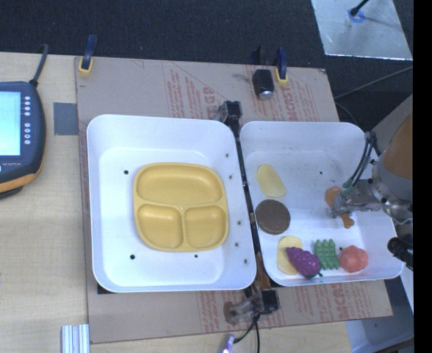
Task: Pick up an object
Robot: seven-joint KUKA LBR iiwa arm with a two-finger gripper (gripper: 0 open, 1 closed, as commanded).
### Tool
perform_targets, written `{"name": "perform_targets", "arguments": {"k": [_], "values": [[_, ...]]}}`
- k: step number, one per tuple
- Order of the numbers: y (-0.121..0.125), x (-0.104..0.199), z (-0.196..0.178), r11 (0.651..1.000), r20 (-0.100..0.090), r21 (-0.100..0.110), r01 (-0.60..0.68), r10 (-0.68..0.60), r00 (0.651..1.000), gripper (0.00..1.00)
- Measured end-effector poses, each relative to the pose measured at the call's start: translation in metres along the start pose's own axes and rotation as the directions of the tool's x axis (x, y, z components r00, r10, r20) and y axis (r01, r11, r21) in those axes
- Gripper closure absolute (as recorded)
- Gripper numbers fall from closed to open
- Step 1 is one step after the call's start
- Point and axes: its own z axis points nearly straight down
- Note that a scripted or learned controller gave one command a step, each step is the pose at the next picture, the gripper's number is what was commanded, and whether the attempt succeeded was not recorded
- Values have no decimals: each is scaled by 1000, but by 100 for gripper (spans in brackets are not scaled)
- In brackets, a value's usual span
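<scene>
Right bin (304, 134), right of frame: gripper (342, 210) low at the bin's right side beside a small orange piece (333, 194), finger spread and any hold indeterminate; advised: centre over one item, close squarely, lift straight clear of neighbouring toy foods.

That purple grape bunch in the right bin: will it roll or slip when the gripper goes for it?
The purple grape bunch looks lumpy, so fingers may slip between bumps. It leans against the green piece and a yellow piece, which probably stops rolling but crowds a grasp.
</scene>
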Motion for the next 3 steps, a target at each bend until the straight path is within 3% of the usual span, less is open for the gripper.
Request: {"name": "perform_targets", "arguments": {"k": [1, 2, 3], "values": [[34, 47, -121, 1000, -2, -5, -3, 3, 1000, 100], [49, 83, -127, 1000, -1, -3, -3, 3, 1000, 100], [35, 146, -132, 1000, -1, -1, -2, 2, 1000, 100]]}}
